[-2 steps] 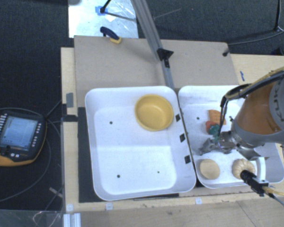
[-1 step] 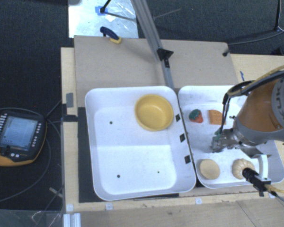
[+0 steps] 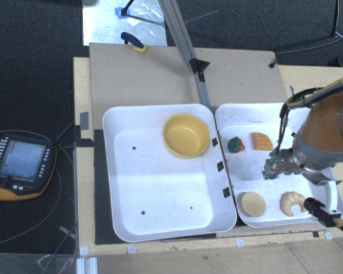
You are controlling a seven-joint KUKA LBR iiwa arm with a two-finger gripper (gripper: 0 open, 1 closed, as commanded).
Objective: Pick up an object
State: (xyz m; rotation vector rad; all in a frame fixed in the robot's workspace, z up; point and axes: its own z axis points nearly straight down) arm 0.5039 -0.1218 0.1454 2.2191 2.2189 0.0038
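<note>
On a cardboard-topped bench, the right bin [image 3: 240, 114] holds our gripper [image 3: 272, 170], its state unreadable to us; the croissant [image 3: 291, 202] lies just below and right of it.

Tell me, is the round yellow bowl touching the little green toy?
Apart. The camera view shows the round yellow bowl in the left white bin and the little green toy in the right white bin, rims between them.
</note>
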